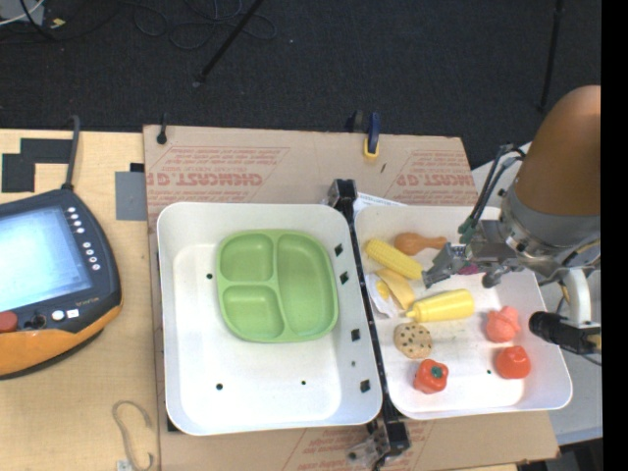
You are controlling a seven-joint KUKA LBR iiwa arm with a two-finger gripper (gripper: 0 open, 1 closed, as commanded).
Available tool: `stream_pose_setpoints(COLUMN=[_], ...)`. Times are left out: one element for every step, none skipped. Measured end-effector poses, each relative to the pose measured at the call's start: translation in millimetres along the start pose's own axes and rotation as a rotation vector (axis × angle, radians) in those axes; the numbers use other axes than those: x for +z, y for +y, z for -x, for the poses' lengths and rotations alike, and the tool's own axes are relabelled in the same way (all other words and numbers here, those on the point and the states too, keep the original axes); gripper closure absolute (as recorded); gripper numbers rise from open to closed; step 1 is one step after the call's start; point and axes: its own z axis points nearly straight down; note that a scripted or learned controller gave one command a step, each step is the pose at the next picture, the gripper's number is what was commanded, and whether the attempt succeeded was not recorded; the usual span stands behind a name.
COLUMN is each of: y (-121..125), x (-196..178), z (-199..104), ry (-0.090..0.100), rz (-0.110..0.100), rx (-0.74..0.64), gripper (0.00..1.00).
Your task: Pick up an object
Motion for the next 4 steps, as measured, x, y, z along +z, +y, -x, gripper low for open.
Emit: stream_pose_setpoints(y=[1.7, -8.0, -2.5, -2.4], x=[-4.1, 48.5, 111.8, 160.2], z=[0.0, -3.1, -7.6, -9.4], ry=[-0.001, 0.001, 0.002, 0.0], rz=[0.009, 0.001, 0.0, 0.006], rx=[-0.002, -0.002, -0.002, -0.002], gripper=[0.0, 0.0, 0.0, 0.0])
